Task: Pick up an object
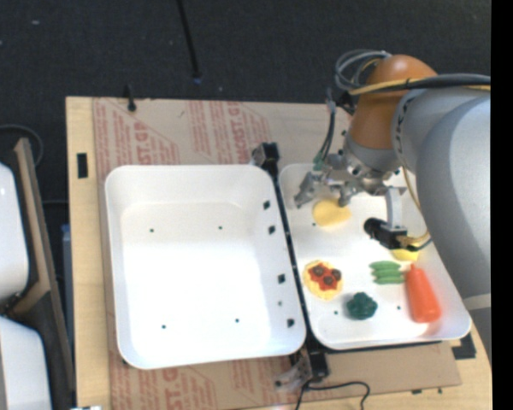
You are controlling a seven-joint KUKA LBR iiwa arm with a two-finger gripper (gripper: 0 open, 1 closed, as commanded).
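pincer hovering at top of right bin — grip state unreadable | pale yellow piece lying just beneath | carrot sitting lower right — apart

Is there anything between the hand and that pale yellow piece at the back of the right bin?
Nothing visible. The hand sits directly over the pale yellow piece, with no other item between them. The pizza slice, green pod, broccoli and carrot lie nearer the front of the right bin, apart from it.
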